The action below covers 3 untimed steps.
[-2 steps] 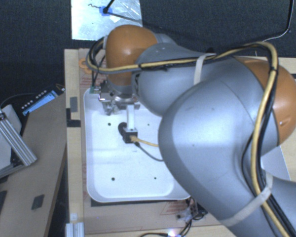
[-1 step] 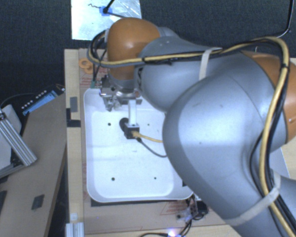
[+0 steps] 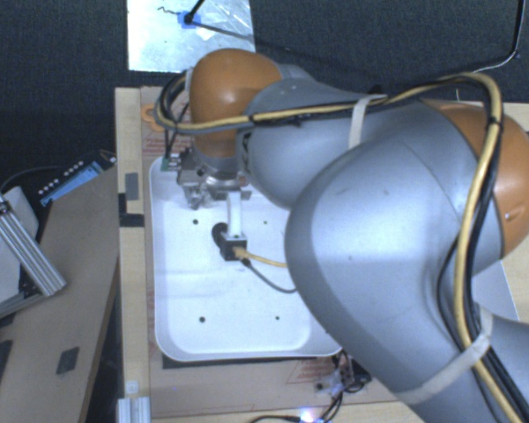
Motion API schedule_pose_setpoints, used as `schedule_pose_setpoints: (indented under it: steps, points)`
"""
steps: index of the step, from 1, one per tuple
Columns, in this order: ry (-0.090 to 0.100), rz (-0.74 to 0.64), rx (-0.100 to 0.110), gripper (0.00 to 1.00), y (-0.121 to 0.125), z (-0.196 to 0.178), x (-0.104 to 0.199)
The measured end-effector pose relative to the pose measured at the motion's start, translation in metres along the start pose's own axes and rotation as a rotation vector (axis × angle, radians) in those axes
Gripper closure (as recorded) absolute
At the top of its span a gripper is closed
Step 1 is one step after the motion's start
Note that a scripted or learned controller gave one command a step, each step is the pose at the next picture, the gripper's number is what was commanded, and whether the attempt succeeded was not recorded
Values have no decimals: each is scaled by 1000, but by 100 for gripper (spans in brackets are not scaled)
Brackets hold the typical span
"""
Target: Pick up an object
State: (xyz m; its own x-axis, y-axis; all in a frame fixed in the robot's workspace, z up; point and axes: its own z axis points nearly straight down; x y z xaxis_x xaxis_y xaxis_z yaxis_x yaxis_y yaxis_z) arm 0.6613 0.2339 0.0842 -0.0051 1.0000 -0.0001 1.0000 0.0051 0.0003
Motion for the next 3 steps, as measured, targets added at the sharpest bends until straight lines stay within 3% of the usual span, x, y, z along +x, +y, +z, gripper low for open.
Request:
schedule_pose_setpoints:
  steps: [2,3]
  points:
    - [1,3,-4,100,9,-13,-15]
    - [0,5,-1,100,8,-1,-27]
